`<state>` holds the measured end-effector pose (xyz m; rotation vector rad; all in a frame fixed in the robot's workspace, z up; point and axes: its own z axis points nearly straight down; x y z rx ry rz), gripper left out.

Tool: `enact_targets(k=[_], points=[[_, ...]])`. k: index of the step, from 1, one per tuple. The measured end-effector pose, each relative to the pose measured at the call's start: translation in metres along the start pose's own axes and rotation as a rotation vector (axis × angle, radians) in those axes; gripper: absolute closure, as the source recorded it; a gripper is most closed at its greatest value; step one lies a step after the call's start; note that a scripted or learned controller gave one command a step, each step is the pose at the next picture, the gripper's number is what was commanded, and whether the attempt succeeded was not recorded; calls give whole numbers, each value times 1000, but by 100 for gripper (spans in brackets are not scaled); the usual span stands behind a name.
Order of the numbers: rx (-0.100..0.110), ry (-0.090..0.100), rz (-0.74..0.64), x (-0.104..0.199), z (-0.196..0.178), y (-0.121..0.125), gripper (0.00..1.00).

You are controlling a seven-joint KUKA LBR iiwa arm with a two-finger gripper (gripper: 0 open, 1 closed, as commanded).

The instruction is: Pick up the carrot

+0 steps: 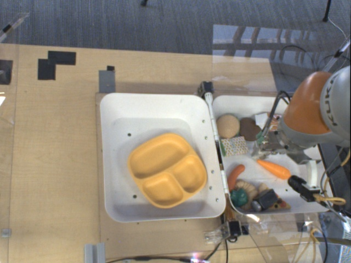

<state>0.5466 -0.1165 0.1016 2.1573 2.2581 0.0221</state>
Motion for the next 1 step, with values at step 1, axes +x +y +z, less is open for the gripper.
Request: enact_targets(k=[1], points=[[1, -2, -468, -25, 10, -52, 100]])
